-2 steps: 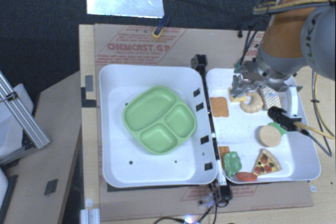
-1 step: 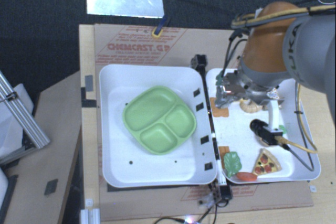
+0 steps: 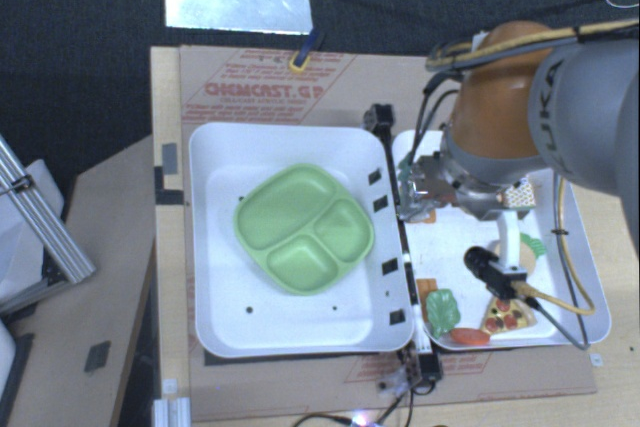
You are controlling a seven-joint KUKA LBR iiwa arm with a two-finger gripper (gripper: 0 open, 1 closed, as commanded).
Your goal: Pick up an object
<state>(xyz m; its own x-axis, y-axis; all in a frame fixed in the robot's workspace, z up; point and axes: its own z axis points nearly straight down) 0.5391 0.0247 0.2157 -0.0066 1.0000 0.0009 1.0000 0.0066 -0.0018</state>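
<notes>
Toys: a green toy (image 3: 441,308), a pizza slice (image 3: 505,316) and a red piece (image 3: 468,337) are lying close together at the near end of the right bin (image 3: 445,250). The green toy is sitting by the bin's left wall, and the red piece is lying just below it, against the near rim.
Other pieces: a white and green piece (image 3: 522,248) is lying farther up the same bin, and a red-checked piece (image 3: 518,197) is showing beside the wrist.
Claw: the claw (image 3: 418,187) is hanging over the right bin's left wall, well apart from the near toys. I cannot tell whether it is open or closed.
Arm: the arm (image 3: 590,110) is reaching in from the right, covering the far half of the right bin.
Left bin: the left bin (image 3: 230,305) is holding a green divided plate (image 3: 303,228), lying at a slant near the middle.
Tabletop: the tabletop (image 3: 110,205) is carrying both bins on a cardboard sheet (image 3: 265,87).
</notes>
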